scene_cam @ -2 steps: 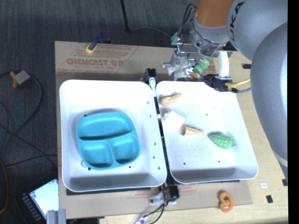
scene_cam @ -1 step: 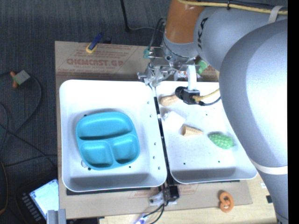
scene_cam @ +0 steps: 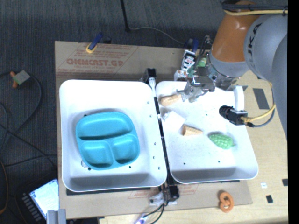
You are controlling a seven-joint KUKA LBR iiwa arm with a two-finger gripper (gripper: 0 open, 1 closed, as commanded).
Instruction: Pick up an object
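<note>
Your arm (scene_cam: 254,36) reached in from the right and hung over the far end of the right bin (scene_cam: 243,171), its gripper (scene_cam: 192,91) low above the white floor near the far left corner. Whether that gripper was spread or pressed together, you could not tell from this slant, since the metal tip blurred into the wrist hardware behind it.

Just to the left of the gripper, a tan bread-like piece (scene_cam: 169,99) lay against the bin's inner wall, its near end almost touching the tip; nothing showed it pinched. Nearer the camera from the gripper, a short way down the bin floor, sat a small tan cone (scene_cam: 190,130), lying on its side. Farther along, to the gripper's right and toward the camera, rested a bumpy green object (scene_cam: 221,140), well apart from the tip.

Well to the gripper's left, across the divider, the left bin (scene_cam: 70,171) held a blue compartment tray (scene_cam: 108,139), lying flat. Beyond the near rim of the right bin, on the bench (scene_cam: 271,190), lay a small orange ring (scene_cam: 226,200).
</note>
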